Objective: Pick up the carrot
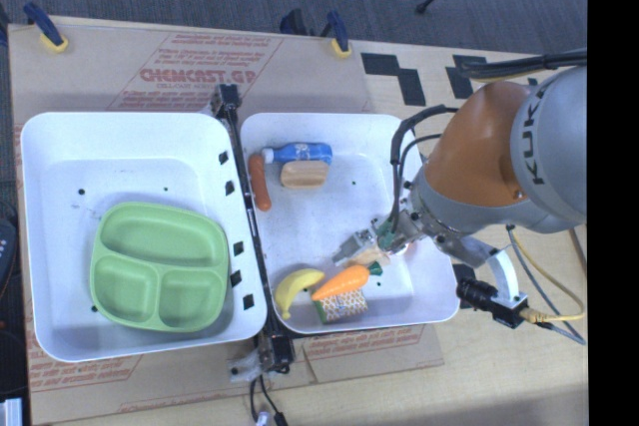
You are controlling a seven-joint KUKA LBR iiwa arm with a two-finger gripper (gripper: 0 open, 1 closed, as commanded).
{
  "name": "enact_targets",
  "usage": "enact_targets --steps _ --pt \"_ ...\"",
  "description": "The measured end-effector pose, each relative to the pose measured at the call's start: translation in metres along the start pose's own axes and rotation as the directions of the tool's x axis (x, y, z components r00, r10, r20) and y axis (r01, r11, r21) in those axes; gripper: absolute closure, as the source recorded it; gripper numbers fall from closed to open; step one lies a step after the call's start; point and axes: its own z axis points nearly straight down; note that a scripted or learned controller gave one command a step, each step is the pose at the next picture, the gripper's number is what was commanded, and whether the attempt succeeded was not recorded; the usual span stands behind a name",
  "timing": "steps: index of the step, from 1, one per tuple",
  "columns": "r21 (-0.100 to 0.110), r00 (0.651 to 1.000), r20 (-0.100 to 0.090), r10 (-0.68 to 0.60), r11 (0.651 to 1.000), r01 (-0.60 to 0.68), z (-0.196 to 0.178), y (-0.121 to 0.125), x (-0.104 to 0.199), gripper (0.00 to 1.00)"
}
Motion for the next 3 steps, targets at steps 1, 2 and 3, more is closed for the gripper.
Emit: enact_targets --steps 1,2,3 --pt "-0.001 1.000 0.000 0.009 1.000 -0.009 0.061 -0.001 -0.003 0.00" --pt "0.000 1.000 0.001 -0.003 1.000 0.003 0.095 0.061 0.009 0.00" --pt "0.000 0.916 0.000 0.401 0.916 -0.401 0.095 0.084 0.011 0.00"
